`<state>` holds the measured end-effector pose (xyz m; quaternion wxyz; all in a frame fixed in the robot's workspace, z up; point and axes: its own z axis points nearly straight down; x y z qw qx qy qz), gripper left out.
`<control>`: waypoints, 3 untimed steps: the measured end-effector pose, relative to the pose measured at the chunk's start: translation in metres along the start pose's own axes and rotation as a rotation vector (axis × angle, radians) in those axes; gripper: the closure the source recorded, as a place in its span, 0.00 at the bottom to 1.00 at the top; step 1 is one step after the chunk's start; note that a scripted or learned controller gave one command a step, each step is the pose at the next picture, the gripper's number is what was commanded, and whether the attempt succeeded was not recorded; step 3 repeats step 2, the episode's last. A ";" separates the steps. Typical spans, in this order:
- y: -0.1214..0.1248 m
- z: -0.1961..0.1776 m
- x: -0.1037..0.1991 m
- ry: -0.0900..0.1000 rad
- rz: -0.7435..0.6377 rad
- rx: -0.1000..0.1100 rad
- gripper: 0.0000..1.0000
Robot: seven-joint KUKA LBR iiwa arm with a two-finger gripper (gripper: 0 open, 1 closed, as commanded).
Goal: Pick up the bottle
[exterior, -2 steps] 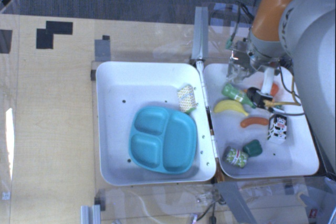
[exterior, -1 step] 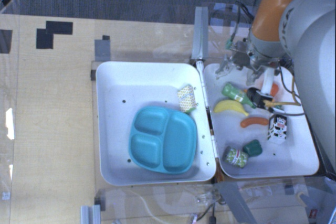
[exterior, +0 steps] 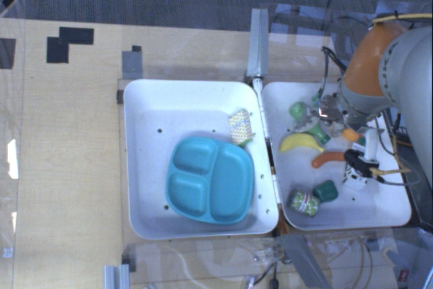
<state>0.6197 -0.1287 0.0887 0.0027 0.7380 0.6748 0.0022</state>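
A small bottle [exterior: 304, 202] with a green patterned label lies on its side near the front left corner of the right bin [exterior: 385, 216]. My gripper [exterior: 323, 116] hangs low over the back of that bin, beside a green object [exterior: 298, 109] and above a yellow banana [exterior: 301, 142]. The gripper is well behind the bottle and apart from it. The grey arm with its orange band [exterior: 369, 68] comes in from the right and hides part of the bin's back right.
An orange carrot-like piece [exterior: 328, 159], a dark green block [exterior: 325, 191], a small orange item [exterior: 350, 134] and a white-and-black object [exterior: 353, 174] also lie in the right bin. The left bin [exterior: 145, 118] holds a blue divided plate [exterior: 211, 179] and a small patterned packet [exterior: 240, 126].
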 end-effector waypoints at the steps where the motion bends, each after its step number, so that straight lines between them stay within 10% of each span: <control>1: 0.003 -0.013 0.002 0.001 -0.005 -0.006 1.00; 2: -0.028 -0.140 0.053 0.001 -0.105 -0.001 1.00; 3: -0.028 -0.140 0.053 0.001 -0.105 -0.001 1.00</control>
